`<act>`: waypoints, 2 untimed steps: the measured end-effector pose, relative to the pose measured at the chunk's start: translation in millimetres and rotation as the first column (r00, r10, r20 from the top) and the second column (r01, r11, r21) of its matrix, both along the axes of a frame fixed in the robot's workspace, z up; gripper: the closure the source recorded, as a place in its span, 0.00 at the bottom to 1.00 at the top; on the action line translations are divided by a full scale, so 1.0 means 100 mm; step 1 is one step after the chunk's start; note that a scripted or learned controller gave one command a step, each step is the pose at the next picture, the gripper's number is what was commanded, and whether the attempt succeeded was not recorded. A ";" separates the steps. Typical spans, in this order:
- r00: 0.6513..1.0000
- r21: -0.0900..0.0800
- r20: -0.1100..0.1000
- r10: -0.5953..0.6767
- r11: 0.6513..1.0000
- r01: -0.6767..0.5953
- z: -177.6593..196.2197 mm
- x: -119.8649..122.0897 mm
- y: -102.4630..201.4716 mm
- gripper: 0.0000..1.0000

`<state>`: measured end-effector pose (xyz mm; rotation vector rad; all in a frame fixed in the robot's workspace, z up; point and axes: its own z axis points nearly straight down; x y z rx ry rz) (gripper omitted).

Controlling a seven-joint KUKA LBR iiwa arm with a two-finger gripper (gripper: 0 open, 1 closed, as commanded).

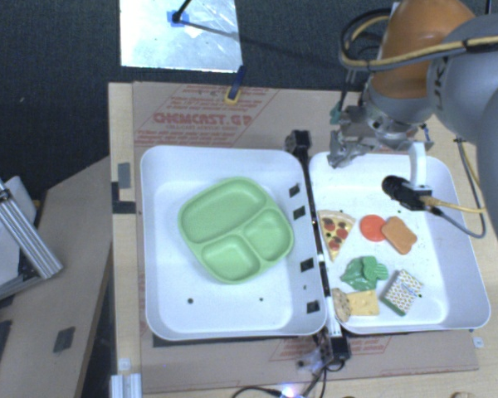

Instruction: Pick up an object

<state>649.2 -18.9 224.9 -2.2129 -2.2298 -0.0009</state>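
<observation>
The right bin (pixel 448 222) holds several toy foods: a pizza slice (pixel 335 229), a red round slice (pixel 372 226), an orange-brown piece (pixel 399 235), a green leafy piece (pixel 365 270), a yellow cheese wedge (pixel 358 303) and a small patterned box (pixel 402 292). My gripper (pixel 346 152) hangs over the back left corner of this bin, well behind the pizza slice and apart from every object. Nothing shows in its grasp.
A green divided plate (pixel 235 229) lies in the left bin (pixel 162 222). A black divider with clips (pixel 309 222) runs between the bins. A black fitting with a yellow cable (pixel 407 191) hangs off the arm over the right bin's back.
</observation>
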 end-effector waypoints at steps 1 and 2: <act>1.000 0.001 0.000 0.002 1.000 -0.002 0.03 -0.08 0.56 1.00; 1.000 -0.001 0.001 -0.007 1.000 0.007 -0.07 -0.08 0.46 1.00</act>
